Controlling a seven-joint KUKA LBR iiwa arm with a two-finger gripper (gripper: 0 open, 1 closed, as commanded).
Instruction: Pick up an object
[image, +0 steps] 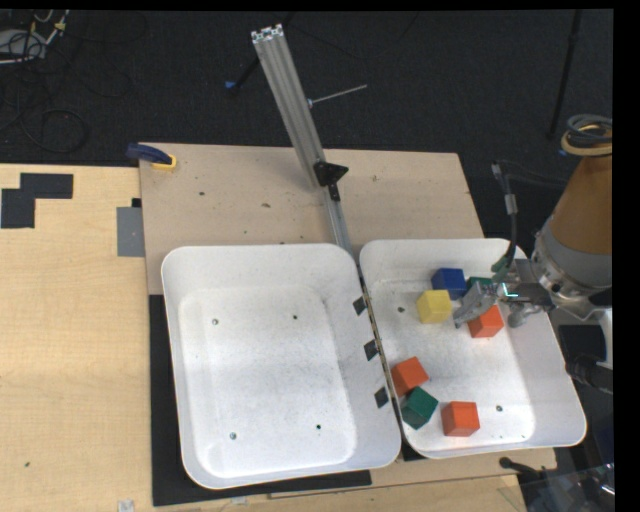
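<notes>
Orange block (487, 323) sits right at the pincer (483, 300) in the right bin (545, 390), frame's right; whether its fingers grip, I cannot tell.

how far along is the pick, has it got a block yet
Done: the arm has reached into the right bin, with the end effector low among the blocks. In hand: it sits right at an orange block, beside the yellow block and blue block; a grasp can't be confirmed. Left: closing on a block and lifting; every block seems to rest on the bin floor.
</notes>
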